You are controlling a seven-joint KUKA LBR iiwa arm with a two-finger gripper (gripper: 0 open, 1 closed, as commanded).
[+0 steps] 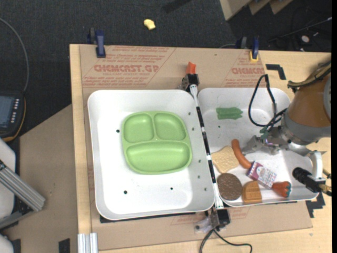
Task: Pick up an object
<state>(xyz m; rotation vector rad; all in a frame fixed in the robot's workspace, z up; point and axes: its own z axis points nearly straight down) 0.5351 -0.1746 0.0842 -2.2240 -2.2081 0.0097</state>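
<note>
The right bin [247,100] holds several food toys. A flat green piece [229,113] lies near its back. An orange-red sausage [241,153] rests beside a tan bread slice [225,160]. Toward the front are a round brown patty [229,186], an orange waffle block [252,192], a pink and white packet [261,174] and a small carrot [281,188]. My gripper [265,142] hangs low over the middle of this bin, just right of the sausage and above the packet. Nothing is visibly in its grasp.
The left bin [105,157] carries a green divided plate [156,142]. A black cable [261,101] loops over the back of the right bin next to the arm [309,117]. Clamps [191,74] sit at the bins' back joint.
</note>
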